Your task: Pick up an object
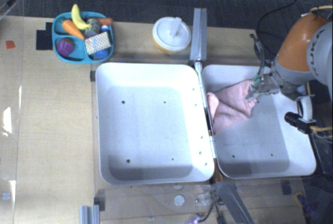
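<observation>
The pink cloth (231,107) lies crumpled in the right bin (270,165) (near its left wall). The pincer (256,91) is clenched on its upper right corner.

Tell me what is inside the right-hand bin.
The right bin holds a crumpled pink cloth against its left wall. The hand sits at the cloth's right edge. The bin floor under the cloth is covered, so anything beneath it cannot be seen.
</observation>
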Controlling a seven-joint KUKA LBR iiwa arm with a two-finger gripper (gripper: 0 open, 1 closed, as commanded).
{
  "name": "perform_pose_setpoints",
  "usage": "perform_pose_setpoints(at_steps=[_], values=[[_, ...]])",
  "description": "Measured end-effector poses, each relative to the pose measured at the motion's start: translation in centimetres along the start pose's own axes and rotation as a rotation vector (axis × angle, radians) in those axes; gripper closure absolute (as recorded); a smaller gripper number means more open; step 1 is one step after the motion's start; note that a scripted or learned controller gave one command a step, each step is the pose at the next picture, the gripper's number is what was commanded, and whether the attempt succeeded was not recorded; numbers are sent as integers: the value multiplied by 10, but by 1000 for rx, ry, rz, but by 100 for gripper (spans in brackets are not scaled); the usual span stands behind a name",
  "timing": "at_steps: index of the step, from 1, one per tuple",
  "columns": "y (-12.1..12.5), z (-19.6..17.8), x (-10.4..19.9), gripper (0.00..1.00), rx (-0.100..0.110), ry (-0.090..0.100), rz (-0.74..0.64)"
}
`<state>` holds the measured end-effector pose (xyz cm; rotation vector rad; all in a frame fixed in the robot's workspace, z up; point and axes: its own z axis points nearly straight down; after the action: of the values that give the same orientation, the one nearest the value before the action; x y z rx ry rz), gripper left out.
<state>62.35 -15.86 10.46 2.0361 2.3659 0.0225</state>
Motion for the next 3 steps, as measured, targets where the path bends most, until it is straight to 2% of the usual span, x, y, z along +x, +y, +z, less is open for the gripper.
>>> perform_pose_setpoints(at_steps=[1,2,3], values=[[0,0,0,0,0,0,0],[4,12,49,0,7,1,-125],[8,-1,50,100,-2,0,-128]])
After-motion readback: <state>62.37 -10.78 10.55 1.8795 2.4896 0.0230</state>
